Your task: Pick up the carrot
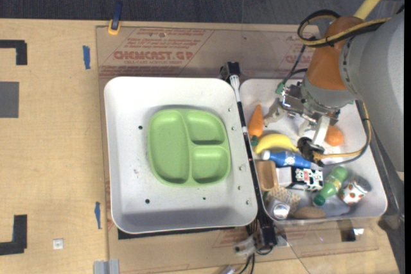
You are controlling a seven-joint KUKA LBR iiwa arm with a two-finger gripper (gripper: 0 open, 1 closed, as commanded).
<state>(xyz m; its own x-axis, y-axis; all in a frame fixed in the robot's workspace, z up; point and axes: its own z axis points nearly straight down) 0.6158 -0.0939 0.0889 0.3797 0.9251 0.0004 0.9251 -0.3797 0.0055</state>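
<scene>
The carrot [256,120] is a short orange taper lying against the left wall of the right bin [376,202], just above a yellow banana [276,142]. My gripper [299,113] hangs over the upper middle of that bin, a little to the right of the carrot and apart from it. I see nothing held in it. The wrist with its orange band [326,67] stands above it and hides part of the bin floor.
The left bin [122,138] holds a green divided plate [189,145]. The right bin also holds a blue item [282,158], an orange piece [334,135], a green bottle [330,183], a can [280,210] and several small packages.
</scene>
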